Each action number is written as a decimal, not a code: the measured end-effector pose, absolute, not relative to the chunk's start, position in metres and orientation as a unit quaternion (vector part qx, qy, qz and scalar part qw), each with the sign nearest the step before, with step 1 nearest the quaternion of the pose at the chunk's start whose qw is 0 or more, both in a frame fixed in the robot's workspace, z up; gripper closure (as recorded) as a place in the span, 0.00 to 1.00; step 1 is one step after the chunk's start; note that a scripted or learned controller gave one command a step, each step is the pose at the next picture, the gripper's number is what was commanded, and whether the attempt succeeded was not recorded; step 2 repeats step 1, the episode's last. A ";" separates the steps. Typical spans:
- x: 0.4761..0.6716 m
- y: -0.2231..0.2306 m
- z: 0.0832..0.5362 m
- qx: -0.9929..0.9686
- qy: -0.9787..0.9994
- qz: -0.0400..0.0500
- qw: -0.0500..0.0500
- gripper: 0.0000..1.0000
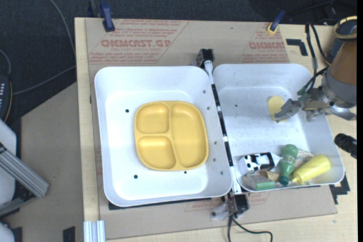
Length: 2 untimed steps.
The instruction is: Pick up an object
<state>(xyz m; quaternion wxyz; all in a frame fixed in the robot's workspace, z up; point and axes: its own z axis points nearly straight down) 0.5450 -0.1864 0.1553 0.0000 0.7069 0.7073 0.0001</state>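
My gripper (287, 110) hangs low over the right bin (249, 82), near its upper right part. A small pale yellow object (275, 103) lies just left of the gripper's tip; whether they touch is unclear. Along the right bin's front wall lies a pile: a yellow bottle-like object (311, 169), a green object (288, 153), a black-and-white object (256, 161) and a teal piece (264, 183). The arm's grey wrist with its orange band (343, 73) comes in from the right edge.
The left bin (113, 122) holds a yellow divided plate (171, 135) at its centre. A black clip (205, 56) joins the bins at the back. Cables run beside the arm at the right. Blue and yellow clamps hold the cardboard at the back.
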 end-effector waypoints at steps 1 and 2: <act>0.592 -0.155 0.102 0.707 0.708 0.000 0.000 0.00; 0.592 -0.155 0.102 0.707 0.708 0.000 0.000 0.00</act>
